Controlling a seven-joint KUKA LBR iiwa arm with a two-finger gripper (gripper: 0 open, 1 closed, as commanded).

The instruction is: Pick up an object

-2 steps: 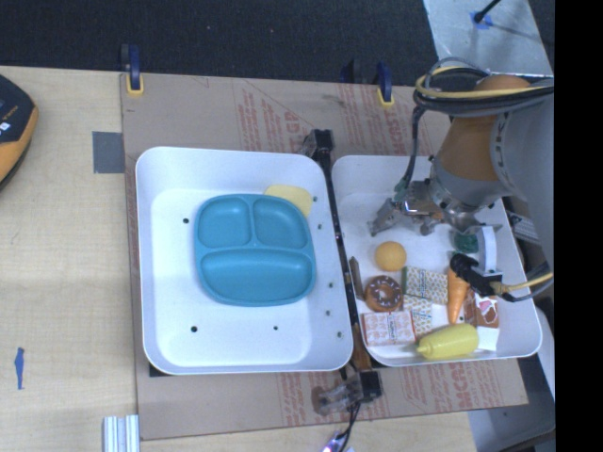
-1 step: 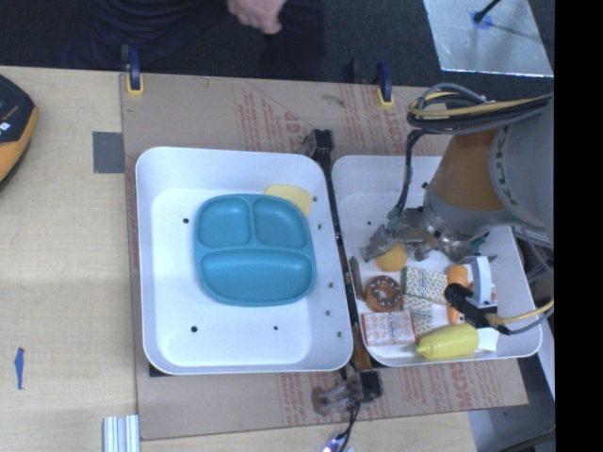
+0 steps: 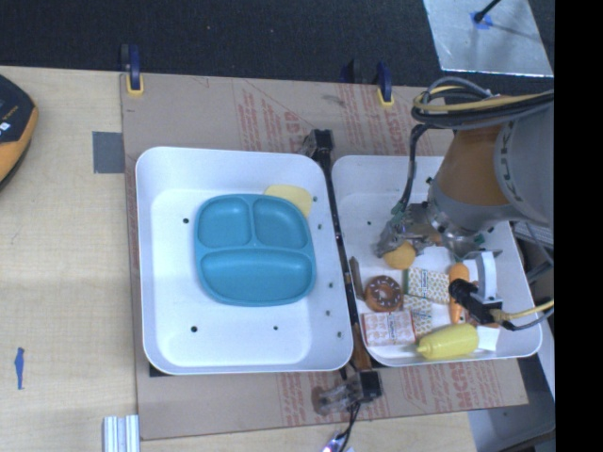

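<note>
The grey arm with its orange band (image 3: 476,168) reaches in from the right and hangs low over the right-hand shallow white bin (image 3: 353,182), its hand (image 3: 407,236) down among the clutter at that bin's middle. Whether the hand is released or clenched cannot be told from this slant, as the wrist covers much of it. Just beneath and touching the hand's tip lies a small rounded yellow-orange toy piece (image 3: 400,255), which looks the likely target; nothing can be seen held. Near it sit a brown ring doughnut with sprinkles (image 3: 383,293), a red-and-white printed packet (image 3: 387,328), and a yellow banana-shaped toy (image 3: 450,342) against the front wall. The left-hand shallow white bin (image 3: 155,252) holds a blue divided plastic plate (image 3: 253,250) with a pale yellow piece (image 3: 290,197) just behind it. The step in hand seems to be the descent and grasp; the next move calls for a firm closing on the piece and a straight lift clear of its neighbours.
</note>
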